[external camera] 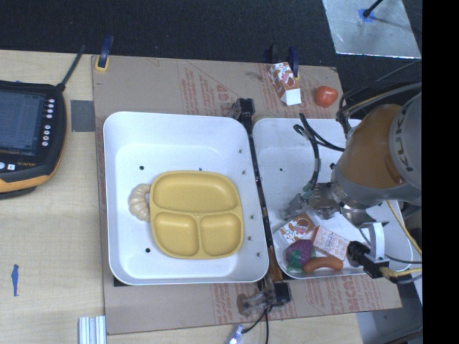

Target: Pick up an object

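In the camera view, I am reaching in from the right with my wrist over the right bin (287,138), 1 of the 2 white bins on the bench. My pincer (305,205) hangs low over the near half of that bin, and its metal fingers are too blurred and too tangled with the cables for me to tell whether they are spread or pressed together. I see nothing pinched between them.

The things I could take lie in a cluster at the near edge of the right bin. A small printed carton (296,229) sits just below my pincer, nearly under it. Beside it to the right lies a flat white packet (331,242), tilted. Below the carton is a purple toy (301,252), and next to that an orange sausage-shaped piece (323,265) whose long axis runs left to right, along the bin's near wall.

The left bin (122,192) holds a yellow divided tray (195,212) with a pale ridged thing (139,201) touching its left side, well apart from me.

My judgement: the carton is the nearest target, lying slightly toward the near edge from my pincer, so a short drop and a small shift that way should meet it.
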Tool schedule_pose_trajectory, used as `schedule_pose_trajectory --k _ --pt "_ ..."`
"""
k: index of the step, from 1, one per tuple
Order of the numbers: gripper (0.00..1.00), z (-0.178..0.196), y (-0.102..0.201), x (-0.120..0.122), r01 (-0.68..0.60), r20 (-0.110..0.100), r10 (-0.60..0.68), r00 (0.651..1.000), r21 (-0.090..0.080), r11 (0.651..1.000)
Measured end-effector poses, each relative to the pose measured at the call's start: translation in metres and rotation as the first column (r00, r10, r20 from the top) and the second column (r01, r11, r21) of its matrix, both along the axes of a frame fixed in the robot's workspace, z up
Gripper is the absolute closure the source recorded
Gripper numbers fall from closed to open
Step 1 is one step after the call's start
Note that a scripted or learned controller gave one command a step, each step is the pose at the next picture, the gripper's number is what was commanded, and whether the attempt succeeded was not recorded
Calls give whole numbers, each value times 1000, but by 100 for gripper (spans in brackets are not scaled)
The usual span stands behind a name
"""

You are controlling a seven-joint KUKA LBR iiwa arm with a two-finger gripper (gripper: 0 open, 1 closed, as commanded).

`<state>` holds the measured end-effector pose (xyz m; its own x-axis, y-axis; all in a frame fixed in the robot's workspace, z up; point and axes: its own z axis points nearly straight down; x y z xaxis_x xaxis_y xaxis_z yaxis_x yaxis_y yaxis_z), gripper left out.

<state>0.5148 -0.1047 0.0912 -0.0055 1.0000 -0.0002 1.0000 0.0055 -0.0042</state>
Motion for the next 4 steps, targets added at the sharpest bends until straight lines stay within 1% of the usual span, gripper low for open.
schedule_pose_trajectory --k 1,4 --pt "100 10 -1 1 -4 0 4 1000 -1 1000" --pt "100 41 -4 1 -14 -3 14 1000 -6 1000"
